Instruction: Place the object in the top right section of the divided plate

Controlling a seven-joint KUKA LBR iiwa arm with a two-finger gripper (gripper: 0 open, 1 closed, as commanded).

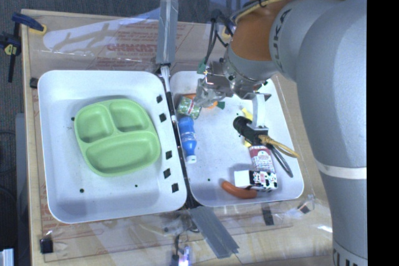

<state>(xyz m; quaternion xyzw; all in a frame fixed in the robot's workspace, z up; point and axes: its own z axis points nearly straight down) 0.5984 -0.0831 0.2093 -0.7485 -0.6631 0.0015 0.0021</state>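
L bin: green divided plate. R bin: bottle, sausage — hand grip unclear.

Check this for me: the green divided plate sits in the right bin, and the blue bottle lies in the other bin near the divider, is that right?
Not quite. The camera view shows the green divided plate in the left bin, not the right one. The blue bottle does lie in the other bin, the right bin, close to the divider between the two.

Green divided plate, blue bottle, white bins, possibly orange sausage
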